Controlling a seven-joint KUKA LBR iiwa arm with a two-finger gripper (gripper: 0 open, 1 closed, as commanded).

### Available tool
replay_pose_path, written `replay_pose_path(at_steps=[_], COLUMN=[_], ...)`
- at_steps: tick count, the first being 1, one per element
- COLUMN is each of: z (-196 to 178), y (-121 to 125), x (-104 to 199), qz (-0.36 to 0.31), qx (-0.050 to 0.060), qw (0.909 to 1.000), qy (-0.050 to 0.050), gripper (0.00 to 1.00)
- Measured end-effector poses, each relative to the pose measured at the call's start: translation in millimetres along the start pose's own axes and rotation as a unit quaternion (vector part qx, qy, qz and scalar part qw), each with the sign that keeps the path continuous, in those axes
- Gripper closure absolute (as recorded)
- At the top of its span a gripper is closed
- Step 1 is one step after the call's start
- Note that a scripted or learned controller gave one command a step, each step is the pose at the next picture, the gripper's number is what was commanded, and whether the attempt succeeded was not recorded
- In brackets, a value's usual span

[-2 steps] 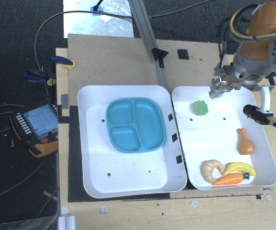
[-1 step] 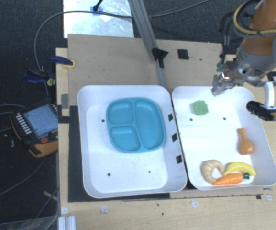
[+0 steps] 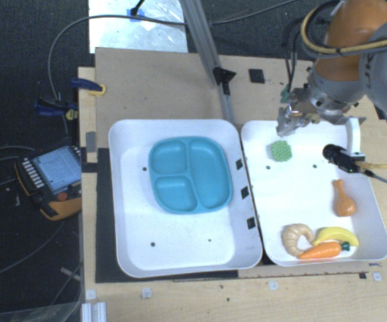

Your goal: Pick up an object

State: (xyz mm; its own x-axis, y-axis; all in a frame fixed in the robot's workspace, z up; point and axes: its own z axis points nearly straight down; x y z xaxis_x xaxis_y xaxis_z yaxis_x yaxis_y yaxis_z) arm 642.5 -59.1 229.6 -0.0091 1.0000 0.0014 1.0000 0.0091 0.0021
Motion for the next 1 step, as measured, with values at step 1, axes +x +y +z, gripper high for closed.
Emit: replay_pose_path(at_steps=[1], z=[-10.1], y=[-16.5], x=[51.5], qz=[-0.001], qx=[0.0], qw=[1.0], qy=[0.0], gripper=[1.0])
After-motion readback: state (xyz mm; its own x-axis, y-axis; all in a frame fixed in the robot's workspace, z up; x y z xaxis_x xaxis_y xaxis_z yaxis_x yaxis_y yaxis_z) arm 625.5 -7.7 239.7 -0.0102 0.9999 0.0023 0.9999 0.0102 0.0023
